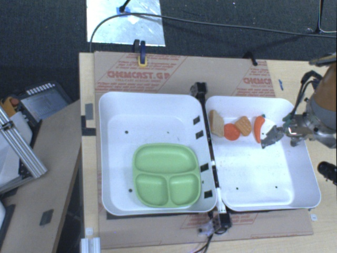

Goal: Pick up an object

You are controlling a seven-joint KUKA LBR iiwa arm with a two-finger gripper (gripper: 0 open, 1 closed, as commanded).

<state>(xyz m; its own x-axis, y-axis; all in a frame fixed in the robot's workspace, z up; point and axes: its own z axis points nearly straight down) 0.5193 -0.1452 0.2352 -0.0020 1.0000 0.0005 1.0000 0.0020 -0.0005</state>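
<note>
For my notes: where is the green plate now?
The green plate lies in the left bin, toward its near edge, across the divider from the food pieces in the right bin.

Dark carpet floor [42, 30] w/ shiny metal sheet [126, 15], cardboard-topped bench [174, 70], grey side table [42, 194] at left.

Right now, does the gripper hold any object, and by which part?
Nothing visibly held. The gripper hangs beside the orange-and-white piece in the right bin; no object shows between its fingers.
</note>
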